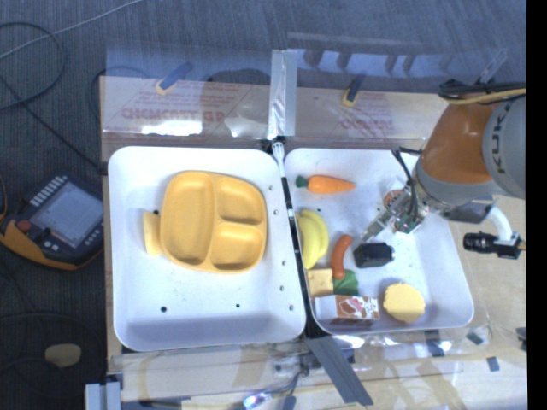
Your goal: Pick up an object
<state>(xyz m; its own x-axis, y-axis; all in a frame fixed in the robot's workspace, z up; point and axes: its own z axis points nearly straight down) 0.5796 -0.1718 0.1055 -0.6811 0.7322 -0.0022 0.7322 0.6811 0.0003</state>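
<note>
Currently the arm reaches into the right bin (453,254) from three o'clock, its orange-banded wrist low over the bin's upper right part. The gripper (395,219) hangs just above a small black block (373,254), which lies at about seven o'clock from it; nothing shows between its tips, and how wide it stands cannot be told from this slant. By the look of it, this is the approach step, no pick made yet. Other candidates lie close: a carrot (327,184) at ten o'clock of the gripper, a red sausage (341,255) and a banana (314,234) at eight o'clock, a yellow round piece (403,302) at six. The next move probably calls for centring over the black block (the nearest thing) before descending. The left bin (128,306) holds a yellow divided plate (213,220).
</note>
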